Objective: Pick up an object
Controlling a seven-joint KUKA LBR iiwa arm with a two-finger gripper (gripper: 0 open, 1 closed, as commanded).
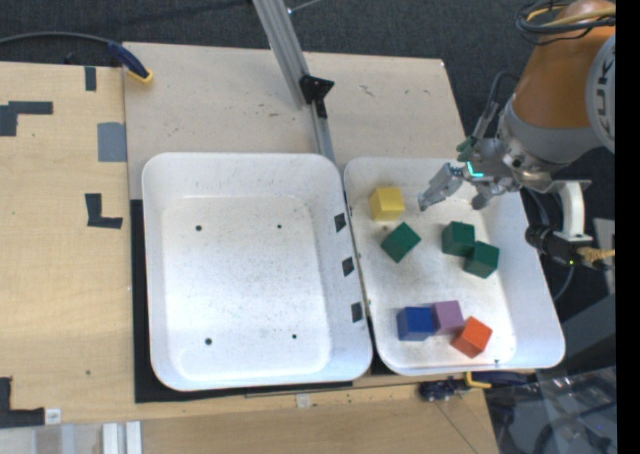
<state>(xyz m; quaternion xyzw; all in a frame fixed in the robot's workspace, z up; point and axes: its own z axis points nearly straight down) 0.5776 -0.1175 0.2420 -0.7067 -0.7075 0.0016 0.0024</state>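
Observation:
My gripper (457, 193) hangs over the upper part of the right bin (528, 342), its two fingers spread open with nothing between them. A yellow cube (386, 203) lies to its left. Below the gripper are three green cubes: one (401, 241) near the bin's middle, one (458, 237) just under the gripper and one (482, 259) beside that. Along the bin's near side sit a blue cube (415, 322), a purple cube (447, 315) and an orange cube (472, 336).
The left bin (245, 272) stands beside the right one. A slanted metal post (285, 37) crosses the bench behind the bins. Cables hang near the arm at the right.

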